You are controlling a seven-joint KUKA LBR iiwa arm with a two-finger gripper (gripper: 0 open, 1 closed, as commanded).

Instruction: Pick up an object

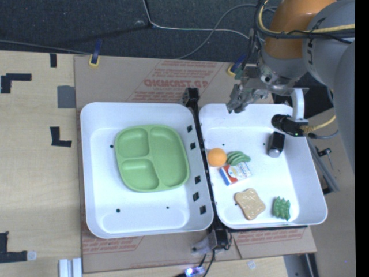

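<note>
Nothing is picked yet. The two-finger gripper [237, 104] hovers over the far rim of the right white bin [305, 172], fingers slightly apart and holding nothing. The round orange ball [217, 157] (a likely target) lies near that bin's left wall, well apart from the gripper.

Brown cardboard sheet [173, 79] with red print laid over pale wooden bench [34, 154]. Black tape marks [57, 136] left of cardboard. Dark carpet [86, 10] beyond, crossed by thin cable [173, 27].
</note>
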